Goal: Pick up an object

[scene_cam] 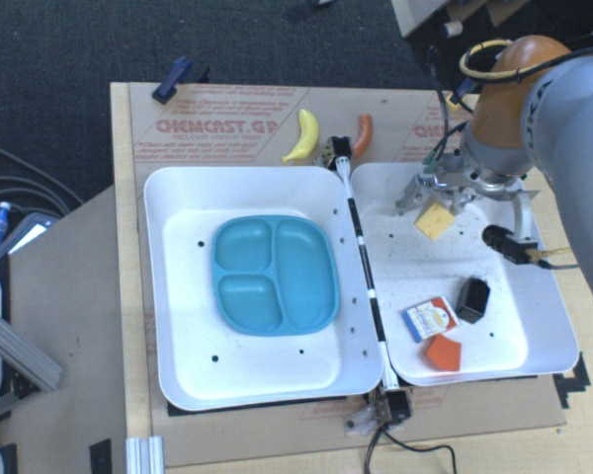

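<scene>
My gripper [436,197] hangs over the back of the right bin [544,349], its fingers spread open. A yellow block [435,223] lies on the bin floor just under and in front of the fingertips, tilted, and nothing is held between them. Nearer the front of the same bin lie a black object [471,299], a small white, blue and orange box [427,317] and an orange block [443,353].
The left bin [178,363] holds a blue divided plate [275,273]. Behind the bins, on the brown board, lie a yellow banana [301,136] and an orange sausage-shaped toy [362,134]. A blue clip [173,79] sits at the board's back left edge.
</scene>
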Controlling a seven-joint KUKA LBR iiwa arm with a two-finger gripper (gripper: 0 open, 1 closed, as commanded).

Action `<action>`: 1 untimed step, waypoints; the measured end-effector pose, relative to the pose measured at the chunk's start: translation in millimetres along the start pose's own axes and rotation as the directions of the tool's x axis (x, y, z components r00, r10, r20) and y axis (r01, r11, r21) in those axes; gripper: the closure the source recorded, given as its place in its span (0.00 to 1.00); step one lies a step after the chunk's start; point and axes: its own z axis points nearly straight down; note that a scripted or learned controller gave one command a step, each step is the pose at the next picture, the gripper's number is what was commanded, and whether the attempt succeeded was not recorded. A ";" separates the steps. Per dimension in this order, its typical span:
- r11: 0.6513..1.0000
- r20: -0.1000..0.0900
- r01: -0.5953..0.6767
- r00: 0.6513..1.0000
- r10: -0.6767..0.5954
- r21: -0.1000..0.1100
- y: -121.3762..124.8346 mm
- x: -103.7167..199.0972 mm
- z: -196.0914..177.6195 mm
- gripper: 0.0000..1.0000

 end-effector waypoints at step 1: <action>1.000 0.002 0.002 1.000 -0.002 -0.002 0.6 -0.2 -10.6 1.00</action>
